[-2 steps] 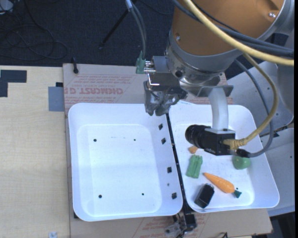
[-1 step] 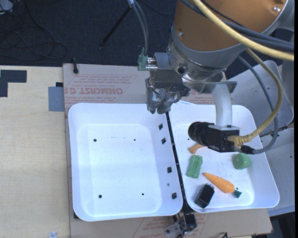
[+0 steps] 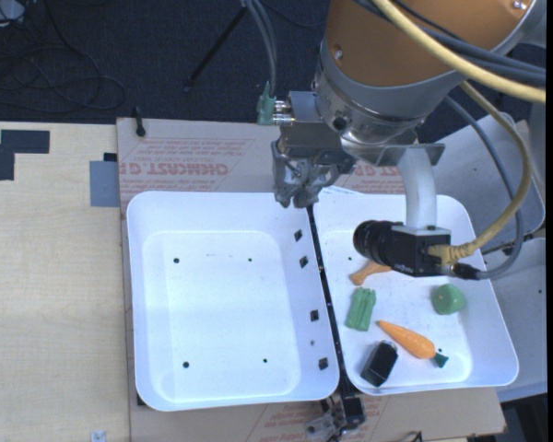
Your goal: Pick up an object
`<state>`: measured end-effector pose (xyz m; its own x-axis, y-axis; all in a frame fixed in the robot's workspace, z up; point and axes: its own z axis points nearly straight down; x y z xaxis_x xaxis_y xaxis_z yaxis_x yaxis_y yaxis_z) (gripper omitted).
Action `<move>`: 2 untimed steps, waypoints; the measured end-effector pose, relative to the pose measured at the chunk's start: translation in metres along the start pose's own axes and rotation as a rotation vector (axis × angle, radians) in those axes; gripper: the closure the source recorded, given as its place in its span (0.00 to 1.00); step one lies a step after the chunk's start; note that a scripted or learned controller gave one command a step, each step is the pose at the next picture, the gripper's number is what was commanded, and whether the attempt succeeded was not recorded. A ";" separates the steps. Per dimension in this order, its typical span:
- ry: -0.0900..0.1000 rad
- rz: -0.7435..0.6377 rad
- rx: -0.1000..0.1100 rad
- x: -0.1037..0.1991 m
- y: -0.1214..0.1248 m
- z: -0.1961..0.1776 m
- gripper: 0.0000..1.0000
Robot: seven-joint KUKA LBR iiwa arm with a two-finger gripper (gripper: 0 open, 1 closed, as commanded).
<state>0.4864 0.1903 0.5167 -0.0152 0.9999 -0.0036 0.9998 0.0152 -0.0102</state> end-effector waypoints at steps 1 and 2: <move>-0.001 -0.006 0.005 0.001 0.000 -0.009 1.00; -0.003 -0.013 0.009 0.002 0.000 -0.018 1.00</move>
<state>0.4865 0.1919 0.5349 -0.0279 0.9996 -0.0061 0.9994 0.0278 -0.0189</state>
